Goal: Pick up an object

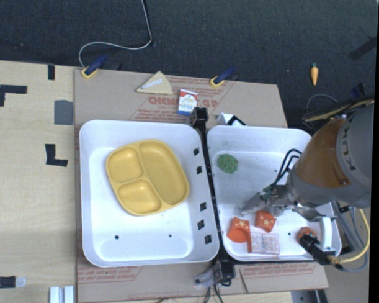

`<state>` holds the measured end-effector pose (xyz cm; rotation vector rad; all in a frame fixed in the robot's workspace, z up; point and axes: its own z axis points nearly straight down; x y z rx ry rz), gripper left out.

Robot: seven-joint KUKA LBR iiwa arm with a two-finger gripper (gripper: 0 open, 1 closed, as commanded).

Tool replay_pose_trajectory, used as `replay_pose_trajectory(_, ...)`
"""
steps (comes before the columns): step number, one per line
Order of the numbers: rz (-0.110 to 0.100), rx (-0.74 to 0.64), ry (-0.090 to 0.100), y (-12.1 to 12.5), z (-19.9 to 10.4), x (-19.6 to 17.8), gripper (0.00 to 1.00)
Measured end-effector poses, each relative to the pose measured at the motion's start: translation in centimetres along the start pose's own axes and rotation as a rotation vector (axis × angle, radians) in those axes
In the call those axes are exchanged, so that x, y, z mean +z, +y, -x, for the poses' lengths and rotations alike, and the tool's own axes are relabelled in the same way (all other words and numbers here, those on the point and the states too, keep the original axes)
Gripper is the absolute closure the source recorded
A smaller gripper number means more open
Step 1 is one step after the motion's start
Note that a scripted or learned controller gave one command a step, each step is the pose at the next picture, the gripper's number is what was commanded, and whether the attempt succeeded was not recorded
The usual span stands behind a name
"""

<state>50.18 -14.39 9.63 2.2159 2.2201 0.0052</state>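
We see, nearest the front rim of the right bin [239, 140], a pale pink packet [264, 243] lying flat, with an orange cup [239, 230] on its side touching its left edge. Just behind the packet a red block [265, 221] sits tilted. The gripper [262, 203] hangs directly above that block, its fingers spread, nothing between them. Another small red object [306, 234] lies near the bin's right side. Farther back a green lump [227, 163] rests alone. In the left bin [89, 175] lies a yellow divided plate [147, 176]
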Motion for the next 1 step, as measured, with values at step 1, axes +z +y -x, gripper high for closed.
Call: replay_pose_trajectory(1, 0.005, 0.001, -0.004, -1.51, -0.33, 0.91, 0.0)
